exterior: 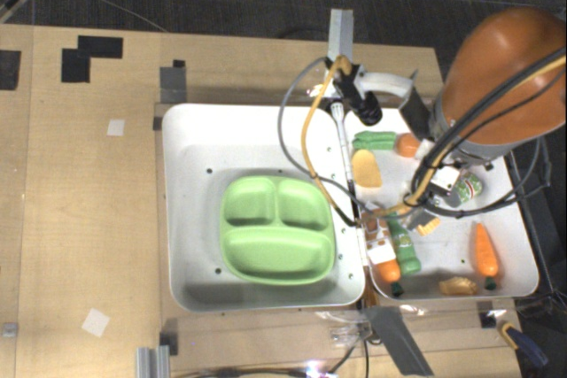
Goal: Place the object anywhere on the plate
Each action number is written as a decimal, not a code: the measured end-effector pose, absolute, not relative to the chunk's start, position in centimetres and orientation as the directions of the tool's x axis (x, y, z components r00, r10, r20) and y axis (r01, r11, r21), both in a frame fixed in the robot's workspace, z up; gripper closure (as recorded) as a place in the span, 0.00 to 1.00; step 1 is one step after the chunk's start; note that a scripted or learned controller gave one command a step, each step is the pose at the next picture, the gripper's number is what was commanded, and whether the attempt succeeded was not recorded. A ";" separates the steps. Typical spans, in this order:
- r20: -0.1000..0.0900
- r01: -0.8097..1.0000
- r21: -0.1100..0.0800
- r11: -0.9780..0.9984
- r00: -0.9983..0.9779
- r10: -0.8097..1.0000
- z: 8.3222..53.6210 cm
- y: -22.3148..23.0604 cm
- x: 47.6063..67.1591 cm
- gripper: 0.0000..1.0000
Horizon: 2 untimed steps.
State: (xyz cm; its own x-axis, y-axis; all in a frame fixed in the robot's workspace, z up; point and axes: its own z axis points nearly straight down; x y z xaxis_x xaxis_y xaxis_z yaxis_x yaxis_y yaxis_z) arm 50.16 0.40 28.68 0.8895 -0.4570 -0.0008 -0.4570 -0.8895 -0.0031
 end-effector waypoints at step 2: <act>0.003 -0.659 -0.007 -0.752 0.752 -0.659 48.7 -6.2 60.7 1.00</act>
State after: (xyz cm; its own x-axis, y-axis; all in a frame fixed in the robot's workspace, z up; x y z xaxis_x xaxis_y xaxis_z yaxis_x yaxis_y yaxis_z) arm 60.66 -6.19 48.67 0.7519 -0.6592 0.0032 -0.6592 -0.7519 -0.0067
